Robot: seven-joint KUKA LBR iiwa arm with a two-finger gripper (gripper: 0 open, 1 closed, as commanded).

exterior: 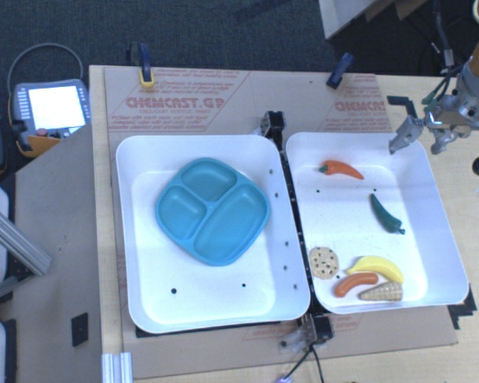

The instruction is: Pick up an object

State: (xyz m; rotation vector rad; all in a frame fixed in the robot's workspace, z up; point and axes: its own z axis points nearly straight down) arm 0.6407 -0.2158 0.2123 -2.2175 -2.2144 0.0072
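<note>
A: Item one, candidates for pickup, right bin [443, 214]. Orange chili pepper [341, 169] near the far wall; dark green pepper [385, 214] mid-bin, lying at a slant; chocolate-chip cookie [323, 262] against the left wall; banana [377, 267], sausage [356, 283] and waffle cone [382, 294] clustered at the near side, the sausage touching the banana and the cone.

B: Any of them lifted?

A: None. All six lie flat on the bin floor.

B: Gripper?

A: Gripper [421, 138], at the far right corner of the right bin, over the rim. Fingers spread wide, nothing between them. Nearest item is the orange chili pepper, still apart from it.

B: Progress, then?

A: Judged at the start: no approach to a chosen object, no grasp, no lift. All of that is left.

B: Remaining stock?

A: Left bin [136, 214]: one blue divided plate [213, 210], three compartments, lying roughly centred. Both bins rest on the desk [112, 102], on a printed brown sheet. Teach pendant [52, 106] with lit screen off the far left corner.
</note>
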